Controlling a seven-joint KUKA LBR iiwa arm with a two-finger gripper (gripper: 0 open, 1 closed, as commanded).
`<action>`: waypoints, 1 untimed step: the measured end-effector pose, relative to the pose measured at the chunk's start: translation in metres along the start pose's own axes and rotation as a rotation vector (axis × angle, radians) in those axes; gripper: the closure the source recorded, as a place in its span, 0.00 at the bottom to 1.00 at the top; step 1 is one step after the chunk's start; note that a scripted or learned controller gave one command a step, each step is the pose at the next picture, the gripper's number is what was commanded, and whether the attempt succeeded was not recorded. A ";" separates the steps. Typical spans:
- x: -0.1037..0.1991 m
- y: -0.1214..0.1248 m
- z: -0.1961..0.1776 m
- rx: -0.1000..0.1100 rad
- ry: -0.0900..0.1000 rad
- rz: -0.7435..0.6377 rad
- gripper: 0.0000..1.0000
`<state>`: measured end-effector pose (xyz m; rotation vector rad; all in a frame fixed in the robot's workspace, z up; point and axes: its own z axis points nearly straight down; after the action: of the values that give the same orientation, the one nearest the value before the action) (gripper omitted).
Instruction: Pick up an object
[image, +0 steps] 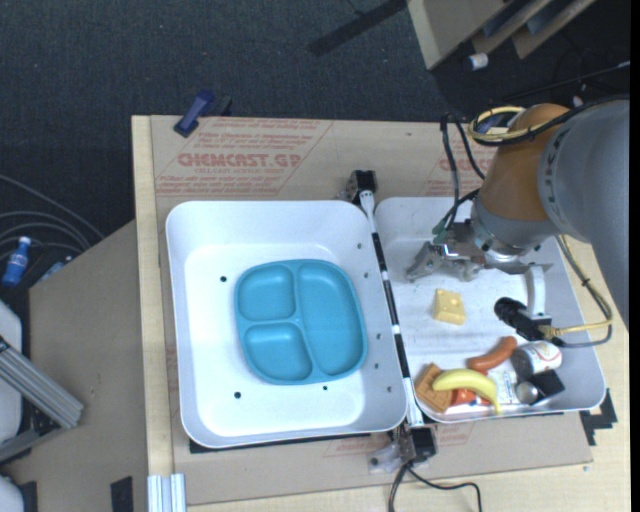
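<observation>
**Arm over the right bin, food pieces nearby**

While the arm reaches in, the gripper (447, 255) hangs over the right bin (405, 225), just above the cheese wedge (449, 307); whether its claw is apart or together cannot be told. Below the cheese wedge lie a sausage (491, 353) and banana (466, 382). Left of it sits the blue divided plate (298, 320).

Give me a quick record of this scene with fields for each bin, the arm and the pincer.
left bin: holds a blue divided plate
right bin: cheese wedge, sausage, banana, small ball, other items crowded at the near edge
arm: reaches in from the right, over the right bin's far end
pincer: low over the right bin, beyond the cheese wedge, nothing seen between its fingers
</observation>
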<state>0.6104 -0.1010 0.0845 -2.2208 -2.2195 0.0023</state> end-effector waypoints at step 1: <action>-0.005 -0.114 0.001 0.000 0.000 0.001 0.00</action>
<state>0.4964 -0.1055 0.0839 -2.2216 -2.2184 0.0020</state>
